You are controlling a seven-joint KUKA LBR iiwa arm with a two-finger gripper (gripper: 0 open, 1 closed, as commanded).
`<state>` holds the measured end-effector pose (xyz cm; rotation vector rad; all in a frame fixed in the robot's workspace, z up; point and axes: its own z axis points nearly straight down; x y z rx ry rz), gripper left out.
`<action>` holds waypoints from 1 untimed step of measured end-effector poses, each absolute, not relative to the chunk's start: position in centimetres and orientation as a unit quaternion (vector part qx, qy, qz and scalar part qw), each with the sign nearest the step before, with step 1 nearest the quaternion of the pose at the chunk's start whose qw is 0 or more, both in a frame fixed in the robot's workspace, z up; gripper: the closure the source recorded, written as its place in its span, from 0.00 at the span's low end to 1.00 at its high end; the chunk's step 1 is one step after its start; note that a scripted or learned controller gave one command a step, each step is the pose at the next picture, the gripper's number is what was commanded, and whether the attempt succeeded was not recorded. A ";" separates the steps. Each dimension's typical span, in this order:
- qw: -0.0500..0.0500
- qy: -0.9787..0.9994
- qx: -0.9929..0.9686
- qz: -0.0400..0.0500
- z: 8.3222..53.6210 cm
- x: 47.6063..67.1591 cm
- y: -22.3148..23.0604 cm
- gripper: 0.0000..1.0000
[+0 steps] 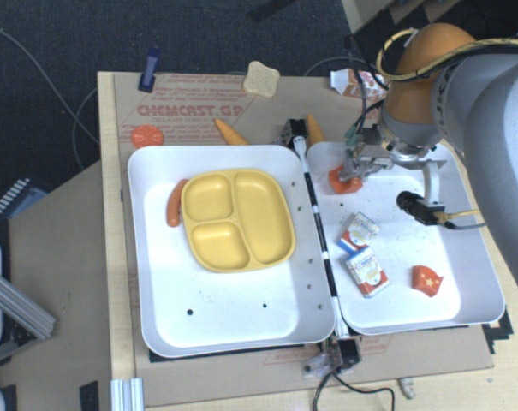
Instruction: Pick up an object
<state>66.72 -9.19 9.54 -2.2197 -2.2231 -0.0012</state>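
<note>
The claw (354,168) hangs low in the right bin's (464,311) far corner, right over a small red-orange object (344,181), seemingly lined up to grab it, though I cannot tell its state

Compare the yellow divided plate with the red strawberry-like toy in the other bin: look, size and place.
The yellow plate is far larger than the red toy. The plate is flat, split into three compartments; the toy is a small rounded lump. The plate lies in the left bin beside a sausage; the toy lies alone near the right bin's lower right corner. Both rest on white bin floors, apart from the gripper.
</note>
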 end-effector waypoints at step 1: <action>0.000 -0.708 -0.706 -0.001 18.6 61.5 -3.4 1.00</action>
